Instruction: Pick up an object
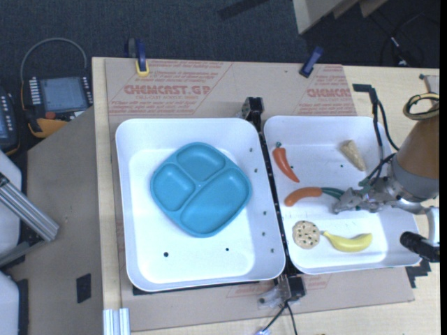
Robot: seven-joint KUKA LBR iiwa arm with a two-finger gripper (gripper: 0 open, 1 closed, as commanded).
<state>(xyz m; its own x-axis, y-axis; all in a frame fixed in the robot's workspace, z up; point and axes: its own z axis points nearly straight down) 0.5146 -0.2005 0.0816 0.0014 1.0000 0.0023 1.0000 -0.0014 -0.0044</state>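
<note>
Two shallow white bins sit side by side on the bench; the left bin [140,257] holds a blue divided plate [201,188], lying flat near its middle, with three compartments facing up.

The right bin [314,128] holds the small things. An orange carrot with a green top [306,195] lies near the bin's middle; its long axis runs nearly left to right, tilted slightly, the orange tip pointing left toward the divider between the bins and the green leafy end pointing right, toward the gripper. A red chilli pepper [282,162] lies above it, running top-left to bottom-right, stem end uppermost. A beige wedge-shaped piece [353,154] lies near the upper right; a round cookie [305,234] sits near the bottom edge, with a yellow banana [348,241] just beside it on the right, its curve opening upward.

The arm reaches in from the right; the gripper [347,202] is low in the right bin, right at the carrot's green end; its fingers are too dark and tangled to judge, so whether it grips anything cannot be told.
</note>
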